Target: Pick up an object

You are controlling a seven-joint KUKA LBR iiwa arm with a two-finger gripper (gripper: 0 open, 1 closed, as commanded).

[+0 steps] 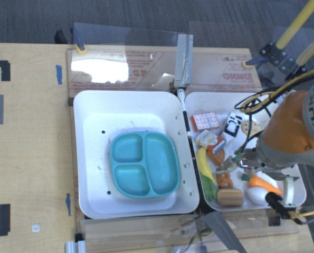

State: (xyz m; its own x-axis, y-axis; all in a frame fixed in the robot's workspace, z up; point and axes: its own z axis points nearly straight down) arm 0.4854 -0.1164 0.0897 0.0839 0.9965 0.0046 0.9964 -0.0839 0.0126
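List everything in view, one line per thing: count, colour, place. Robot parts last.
Left bin: one, white, left half of the bench.
Divided plate: one, teal, three compartments, lying in the left bin.
Right bin: one, white, beside the left bin, partly under the arm.
Banana: one, yellow, along the right bin's left wall.
Green vegetable: one, green, just below the banana.
Patterned box: one, red and white, top of the right bin.
Bread roll: one, brown, near edge of the right bin.
Carrot: one, orange, right of the roll.
Egg: one, white, below the carrot.
Arm: one, grey with orange band, over the right bin.
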